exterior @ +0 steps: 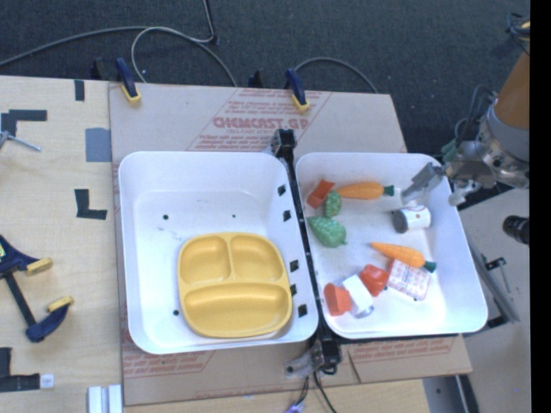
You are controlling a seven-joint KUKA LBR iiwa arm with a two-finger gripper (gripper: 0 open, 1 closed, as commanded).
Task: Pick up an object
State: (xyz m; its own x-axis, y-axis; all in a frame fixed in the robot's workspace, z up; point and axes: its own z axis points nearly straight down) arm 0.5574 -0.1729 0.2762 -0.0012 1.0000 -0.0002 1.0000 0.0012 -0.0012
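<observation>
Tabletop [52, 231] of pale wood, seen from above at a slant, carries a sheet of brown cardboard [250, 119] held by two blue and yellow clamps. On the cardboard sit two shallow white plastic bins side by side, smooth and glossy with rounded corners.

The left bin [146, 179] holds a yellow divided plate [234, 284], rounded, with two small sections above one wide one.

The right bin [461, 304] holds the small toys, any of which could serve as the object to pick up. Near its top lies an orange carrot [360, 191] with a green tip, next to a red wedge-shaped piece [319, 192]. Below them sits a knobbly green piece [328, 230], perhaps toy broccoli. A second carrot [401, 253] lies at a slant in the middle. Toward the front are a red and white bottle [353, 291] and a flat packet [408, 280] with a pale printed face. A small white cylinder [414, 218] with a dark end lies near the upper right.

The grey arm reaches in from the right, and its gripper [420, 184] hangs low over the upper right of this bin, just above the white cylinder. I cannot tell its state, and nothing shows as held.

The approach seems under way, with no pick made yet. Next comes a short descent to straddle the cylinder, whose round, smooth body may roll away.
</observation>
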